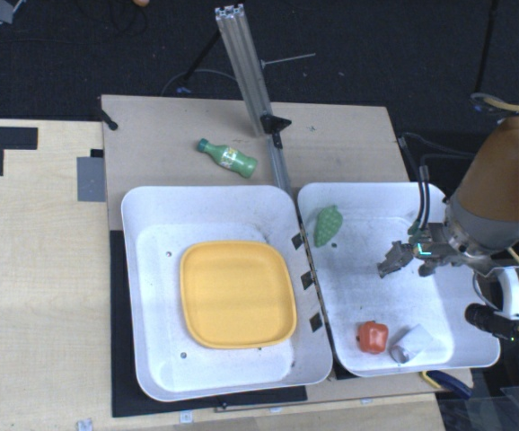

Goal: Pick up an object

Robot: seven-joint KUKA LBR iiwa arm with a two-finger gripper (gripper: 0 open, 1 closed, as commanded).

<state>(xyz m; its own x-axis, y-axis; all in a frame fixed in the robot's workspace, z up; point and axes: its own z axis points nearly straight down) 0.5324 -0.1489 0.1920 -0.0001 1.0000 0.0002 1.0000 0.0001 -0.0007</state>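
Overhead, the gripper (392, 265) hangs open and empty in the right bin (367, 214). Still approaching, probably. Next, it must descend onto the red ball (373, 336).

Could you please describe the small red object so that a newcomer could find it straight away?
Start at the right-hand white bin, the one without the yellow plate. Look along its near edge: the red object lies there, beside a pale crumpled item. It is the bin's sole red thing; the green leaf-shaped piece lies at the far end.

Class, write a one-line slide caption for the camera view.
Robot hand over the right bin holding a green leaf and red object; yellow plate in the left bin.
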